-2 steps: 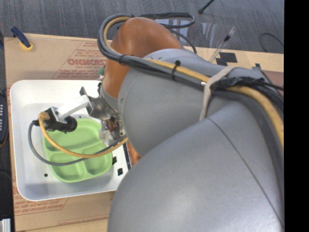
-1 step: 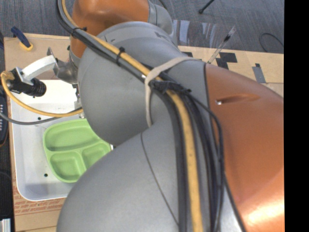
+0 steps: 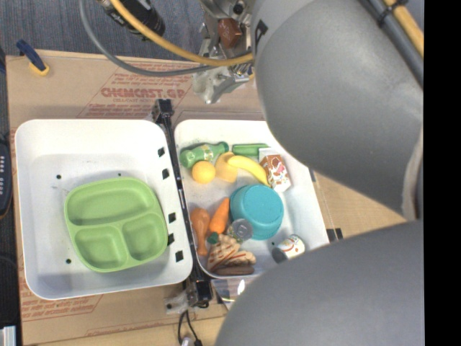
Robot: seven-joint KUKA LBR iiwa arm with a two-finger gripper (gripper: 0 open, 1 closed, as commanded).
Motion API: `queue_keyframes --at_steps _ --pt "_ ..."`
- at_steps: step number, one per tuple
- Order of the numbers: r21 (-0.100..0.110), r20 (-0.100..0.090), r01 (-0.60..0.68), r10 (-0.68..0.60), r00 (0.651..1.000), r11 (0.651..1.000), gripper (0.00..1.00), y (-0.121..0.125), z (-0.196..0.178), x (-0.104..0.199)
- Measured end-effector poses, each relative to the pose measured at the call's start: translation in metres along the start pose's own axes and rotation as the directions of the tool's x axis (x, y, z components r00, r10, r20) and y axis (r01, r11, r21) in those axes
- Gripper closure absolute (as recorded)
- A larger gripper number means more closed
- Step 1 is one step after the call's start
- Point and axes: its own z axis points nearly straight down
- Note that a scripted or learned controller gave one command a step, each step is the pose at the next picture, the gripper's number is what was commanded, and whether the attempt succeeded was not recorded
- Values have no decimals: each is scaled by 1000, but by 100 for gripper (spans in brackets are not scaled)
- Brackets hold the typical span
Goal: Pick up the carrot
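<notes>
The grey arm (image 3: 338, 85) looms large across the right side (blurred, close to the camera), its pincer (image 3: 216, 85) hanging near the top.

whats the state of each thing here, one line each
gripper: above the bins' far edge, away from the carrot
carrot: lying in right bin, beside the cup
blue cup: on its side
green tray: flat in left bin
banana: lying loose

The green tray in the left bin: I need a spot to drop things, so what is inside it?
The green tray in the left bin shows three compartments with nothing visible in them. The tray covers the bin floor beneath it.
</notes>
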Motion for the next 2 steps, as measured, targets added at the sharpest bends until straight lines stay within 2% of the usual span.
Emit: queue_keyframes --at_steps 1,2 --pt "3 23 88 -88 996 996 100 -60 179 26" --pt "-3 20 2 -2 1000 1000 100 -38 240 114"
